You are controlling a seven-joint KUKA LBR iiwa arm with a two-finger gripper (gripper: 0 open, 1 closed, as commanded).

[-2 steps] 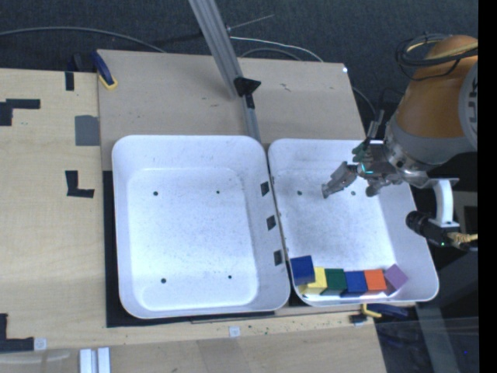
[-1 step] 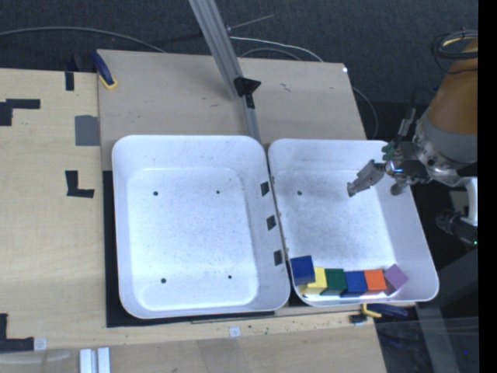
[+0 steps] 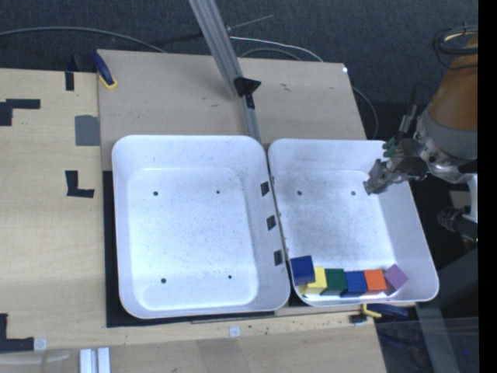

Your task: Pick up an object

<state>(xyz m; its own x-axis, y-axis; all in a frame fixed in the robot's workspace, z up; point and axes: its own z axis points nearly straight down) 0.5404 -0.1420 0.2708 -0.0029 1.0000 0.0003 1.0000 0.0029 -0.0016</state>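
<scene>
Speckled white right bin [image 3: 404, 231] | square coloured blocks [image 3: 345, 280] along front wall | fingers [image 3: 378, 179] state unclear

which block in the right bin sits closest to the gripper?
The small purple block, at the right end of the row along the right white bin's near wall. The gripper is above that bin's far right; the blue cube lies farthest.

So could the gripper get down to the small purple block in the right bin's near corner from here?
Probably yes: the gripper is above the right white bin, and nothing lies over the small purple block, though the rim and the orange block crowd it.
</scene>
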